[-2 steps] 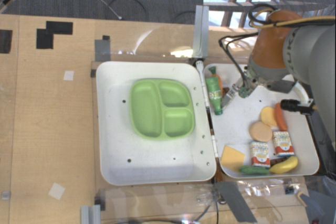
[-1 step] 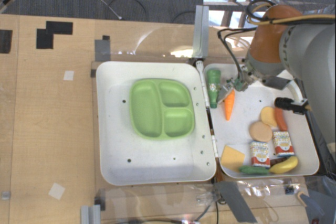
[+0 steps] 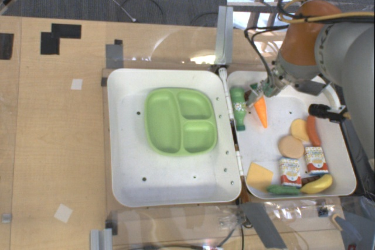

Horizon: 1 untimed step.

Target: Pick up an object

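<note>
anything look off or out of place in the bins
Nothing spilled or broken. The one oddity: the green bottle lies tipped along the right bin's left wall rather than flat among the other toy foods. The green divided plate sits squarely in the left bin.

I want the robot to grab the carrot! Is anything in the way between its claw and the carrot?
Nothing visible blocks it. The gripper hangs right above the carrot, at its top end. The green bottle lies beside the carrot toward the bin's left wall, not between them.
</note>
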{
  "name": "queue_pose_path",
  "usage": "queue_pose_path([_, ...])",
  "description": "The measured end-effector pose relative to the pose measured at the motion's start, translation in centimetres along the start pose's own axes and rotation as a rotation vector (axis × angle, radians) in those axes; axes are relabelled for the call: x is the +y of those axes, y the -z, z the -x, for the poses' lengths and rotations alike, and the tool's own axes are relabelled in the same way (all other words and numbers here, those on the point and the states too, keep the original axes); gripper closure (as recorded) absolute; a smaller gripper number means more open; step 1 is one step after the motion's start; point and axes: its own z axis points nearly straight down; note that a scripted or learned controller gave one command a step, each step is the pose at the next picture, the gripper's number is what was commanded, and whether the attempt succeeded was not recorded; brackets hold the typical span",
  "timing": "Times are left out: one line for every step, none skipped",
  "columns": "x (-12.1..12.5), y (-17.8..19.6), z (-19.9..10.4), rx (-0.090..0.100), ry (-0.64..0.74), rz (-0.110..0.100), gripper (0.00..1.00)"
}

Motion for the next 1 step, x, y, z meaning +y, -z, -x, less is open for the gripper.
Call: queue_pose_path([3.92, 8.95, -4.71, 0.009, -0.09, 0.001, 1.0])
